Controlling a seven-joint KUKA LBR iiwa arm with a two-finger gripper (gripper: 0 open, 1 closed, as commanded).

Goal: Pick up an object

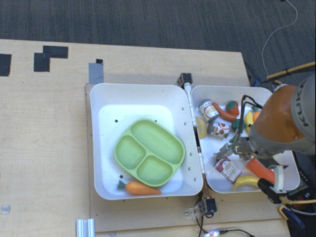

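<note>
My gripper (225, 153) hangs low over the right bin (211, 183), under the orange-banded wrist (279, 120). Just below it lies a small red-and-white packet (230, 171). A yellow banana (247, 182) and an orange carrot (260, 170) lie beside that packet near the front wall. Further back in this bin are a small can (208, 109), a red chili (228, 113) and a white cup with red marks (218, 128). The arm hides part of the bin's right half. Nothing visibly sits in the gripper.
The left bin (96, 132) holds a green divided plate (149, 152) and another carrot (142, 188) at its front wall. A ridge (193, 132) separates the two bins. Cables (291, 201) trail at the right front of the bench.
</note>
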